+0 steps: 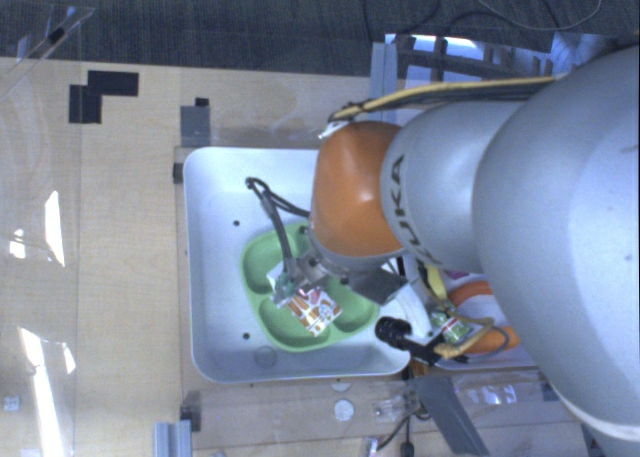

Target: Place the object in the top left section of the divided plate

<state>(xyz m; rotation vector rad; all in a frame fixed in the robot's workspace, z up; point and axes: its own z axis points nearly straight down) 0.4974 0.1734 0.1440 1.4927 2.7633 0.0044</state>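
— One camera view, so: where does the object (313, 311) sit against the gripper (300, 290)?

— Just below the fingertips, touching or nearly so, a small red-and-white packet lying over the lower part of the green divided plate (262, 267) in the left white bin (215, 245).

— Is it gripped?

— I cannot tell; the orange-banded arm (360, 195) hides the jaws, so their width is unreadable.

— And the target?

— My judgement: the top left section lies up and left of the packet, near the plate's upper lobe.
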